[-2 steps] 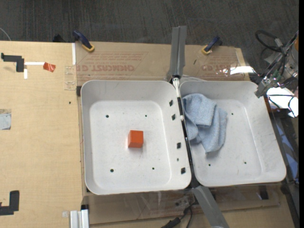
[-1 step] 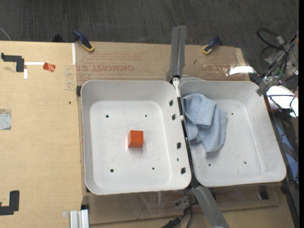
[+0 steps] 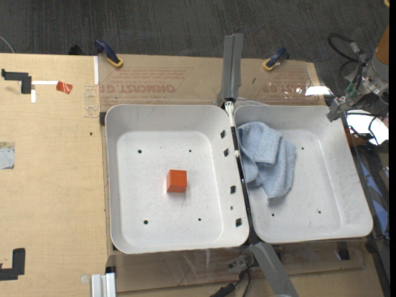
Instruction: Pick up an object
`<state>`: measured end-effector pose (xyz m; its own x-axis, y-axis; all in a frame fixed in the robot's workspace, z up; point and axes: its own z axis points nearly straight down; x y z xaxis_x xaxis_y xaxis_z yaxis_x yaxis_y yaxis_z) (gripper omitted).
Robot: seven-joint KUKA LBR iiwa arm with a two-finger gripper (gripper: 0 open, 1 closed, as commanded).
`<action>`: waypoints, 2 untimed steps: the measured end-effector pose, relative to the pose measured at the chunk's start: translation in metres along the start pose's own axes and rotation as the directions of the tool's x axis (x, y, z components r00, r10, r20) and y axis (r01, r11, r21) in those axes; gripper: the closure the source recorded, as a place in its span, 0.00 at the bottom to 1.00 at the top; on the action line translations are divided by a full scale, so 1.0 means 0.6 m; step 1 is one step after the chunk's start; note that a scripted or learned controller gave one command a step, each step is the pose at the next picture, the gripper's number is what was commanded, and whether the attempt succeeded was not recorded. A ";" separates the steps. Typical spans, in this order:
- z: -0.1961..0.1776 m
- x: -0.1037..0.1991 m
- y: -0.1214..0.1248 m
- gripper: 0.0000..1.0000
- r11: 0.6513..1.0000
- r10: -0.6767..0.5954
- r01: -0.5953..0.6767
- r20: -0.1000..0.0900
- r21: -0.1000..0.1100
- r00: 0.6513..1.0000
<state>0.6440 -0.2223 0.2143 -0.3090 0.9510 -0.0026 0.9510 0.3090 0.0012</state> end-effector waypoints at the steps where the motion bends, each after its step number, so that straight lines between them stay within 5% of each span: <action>1: -0.017 -0.001 0.001 1.00 1.000 -0.003 0.003 0.004 -0.002 1.000; 2: -0.008 0.009 -0.029 1.00 1.000 0.012 -0.012 -0.001 0.002 1.000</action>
<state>0.6257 -0.2223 0.2190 -0.2979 0.9546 -0.0018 0.9546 0.2979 -0.0005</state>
